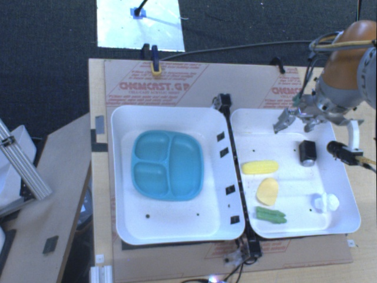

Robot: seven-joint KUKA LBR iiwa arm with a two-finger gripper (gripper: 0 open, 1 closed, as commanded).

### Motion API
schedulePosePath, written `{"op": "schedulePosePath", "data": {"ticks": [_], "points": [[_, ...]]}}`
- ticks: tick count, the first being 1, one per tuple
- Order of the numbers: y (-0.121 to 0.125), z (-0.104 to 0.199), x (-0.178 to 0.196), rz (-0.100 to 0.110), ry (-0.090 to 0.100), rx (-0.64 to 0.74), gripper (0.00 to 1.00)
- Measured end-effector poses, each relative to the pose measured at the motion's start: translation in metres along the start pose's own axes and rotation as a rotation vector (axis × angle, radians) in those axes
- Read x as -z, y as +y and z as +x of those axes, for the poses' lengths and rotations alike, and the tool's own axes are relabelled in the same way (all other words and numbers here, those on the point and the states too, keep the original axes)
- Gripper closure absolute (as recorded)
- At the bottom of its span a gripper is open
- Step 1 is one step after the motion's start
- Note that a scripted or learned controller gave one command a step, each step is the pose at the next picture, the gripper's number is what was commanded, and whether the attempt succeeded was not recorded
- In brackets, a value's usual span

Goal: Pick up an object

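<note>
My gripper (296,121) hangs over the back of the right bin (347,217), its two fingers spread apart with nothing between them. Below it in that bin lie a dark cylinder (307,152), a yellow corn-like piece (260,167), a yellow rounded piece (267,191), a green pod (271,215) and a small white object (326,203). The cylinder is just to the front right of the fingertips, apart from them.
The left bin (126,217) holds a blue divided plate (167,164). A black hinge strip (231,170) runs between the bins. A clamp (155,61) sits at the board's back edge. The arm's orange and grey wrist (347,58) fills the upper right.
</note>
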State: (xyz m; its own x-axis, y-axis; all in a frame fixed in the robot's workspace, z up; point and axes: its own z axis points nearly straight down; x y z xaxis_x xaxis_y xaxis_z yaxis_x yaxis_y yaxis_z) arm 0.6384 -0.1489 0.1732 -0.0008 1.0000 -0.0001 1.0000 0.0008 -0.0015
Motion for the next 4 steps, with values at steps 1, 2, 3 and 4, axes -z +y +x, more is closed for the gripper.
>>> {"op": "schedulePosePath", "data": {"ticks": [1,2,3,4], "points": [[-0.004,-0.002,-0.042,-0.001,0.000,0.000,0.00],[-0.002,-0.002,-0.029,-0.007,-0.001,0.000,1.00],[-0.001,-0.002,0.037,-0.011,-0.002,0.003,1.00],[0.001,-0.002,0.042,-0.005,0.000,0.003,1.00]]}}
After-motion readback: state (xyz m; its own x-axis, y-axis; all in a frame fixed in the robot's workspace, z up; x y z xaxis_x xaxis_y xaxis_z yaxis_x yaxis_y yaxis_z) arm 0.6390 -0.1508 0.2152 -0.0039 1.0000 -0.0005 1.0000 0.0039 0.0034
